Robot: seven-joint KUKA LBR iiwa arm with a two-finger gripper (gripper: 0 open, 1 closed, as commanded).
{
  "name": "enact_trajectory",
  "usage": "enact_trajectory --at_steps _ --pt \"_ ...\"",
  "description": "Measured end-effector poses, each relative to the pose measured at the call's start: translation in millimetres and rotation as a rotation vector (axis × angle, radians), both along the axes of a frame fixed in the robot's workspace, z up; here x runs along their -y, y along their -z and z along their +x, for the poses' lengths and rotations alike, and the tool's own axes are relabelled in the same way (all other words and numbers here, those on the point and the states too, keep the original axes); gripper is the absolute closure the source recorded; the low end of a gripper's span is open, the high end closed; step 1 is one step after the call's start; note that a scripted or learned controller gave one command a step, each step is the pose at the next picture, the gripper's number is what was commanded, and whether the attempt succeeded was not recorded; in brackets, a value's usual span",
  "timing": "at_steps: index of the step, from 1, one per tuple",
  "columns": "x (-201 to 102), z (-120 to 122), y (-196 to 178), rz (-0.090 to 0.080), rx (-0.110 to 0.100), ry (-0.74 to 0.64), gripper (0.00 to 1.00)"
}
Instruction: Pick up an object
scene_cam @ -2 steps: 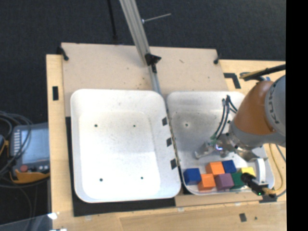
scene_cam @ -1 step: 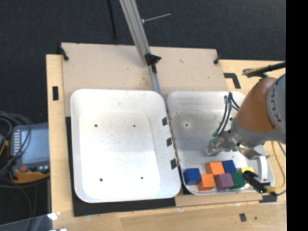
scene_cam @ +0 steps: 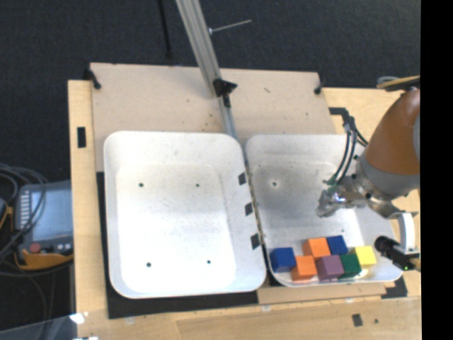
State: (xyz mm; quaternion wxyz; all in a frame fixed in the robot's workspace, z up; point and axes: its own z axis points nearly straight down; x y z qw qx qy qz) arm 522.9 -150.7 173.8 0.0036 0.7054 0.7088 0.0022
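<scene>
Several coloured blocks lie clustered at the near edge of the right bin (scene_cam: 297, 161): a blue block (scene_cam: 282, 258), two orange blocks (scene_cam: 318, 247) (scene_cam: 305, 266), a second blue block (scene_cam: 337, 244), a purple block (scene_cam: 330, 266), a green block (scene_cam: 350, 264) and a yellow block (scene_cam: 365, 256). My gripper (scene_cam: 330, 204) hangs over the middle right of that bin, just behind the cluster and apart from it. Nothing shows between its fingers.
The left bin (scene_cam: 177, 211) lies beside the right one, with small clips along the shared wall. A slanted aluminium post (scene_cam: 202, 41) rises from behind the bins. A pendant with cables (scene_cam: 39, 222) sits off the bench at the left.
</scene>
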Motion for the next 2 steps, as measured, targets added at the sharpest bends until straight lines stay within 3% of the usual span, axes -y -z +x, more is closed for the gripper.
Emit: enact_trajectory --at_steps 1,2 --pt "0.8 4.2 -64.4 0.0 0.001 0.0 1.0" --pt "1.4 5.7 -100.4 0.001 -0.002 -0.001 1.0"
